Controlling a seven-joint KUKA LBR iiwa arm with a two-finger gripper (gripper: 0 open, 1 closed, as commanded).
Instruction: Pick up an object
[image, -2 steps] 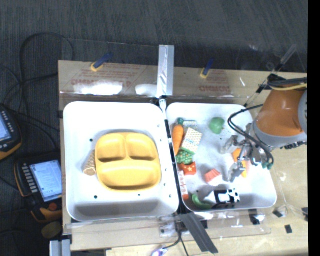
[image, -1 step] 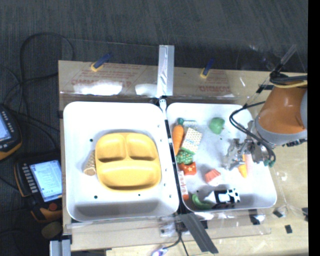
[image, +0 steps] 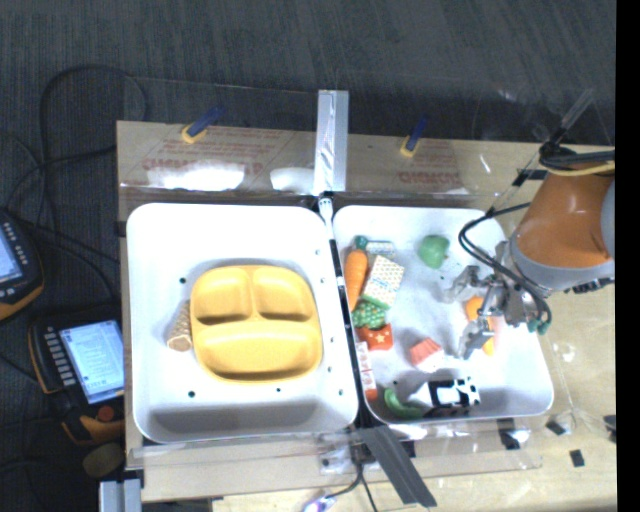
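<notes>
My gripper (image: 482, 322) hangs low over the right side of the right bin (image: 530, 385), below the orange band of the arm (image: 565, 225). A small orange object (image: 489, 345) lies right at the gripper's tip, partly hidden by it. To its left lie a pink piece (image: 424, 350) and a green ball (image: 433, 249). A carrot (image: 355, 277), a patterned box (image: 384, 279) and a strawberry-like toy (image: 371, 314) sit along the bin's left wall. A black-and-white toy (image: 453, 392) and a green piece (image: 398, 401) rest by the front wall.
The left bin (image: 150, 400) holds a yellow divided plate (image: 256, 320) with a tan cone (image: 180, 327) at its left edge. Black cables (image: 478, 240) loop beside the wrist. A handheld pendant (image: 85, 355) lies off the bench at the left.
</notes>
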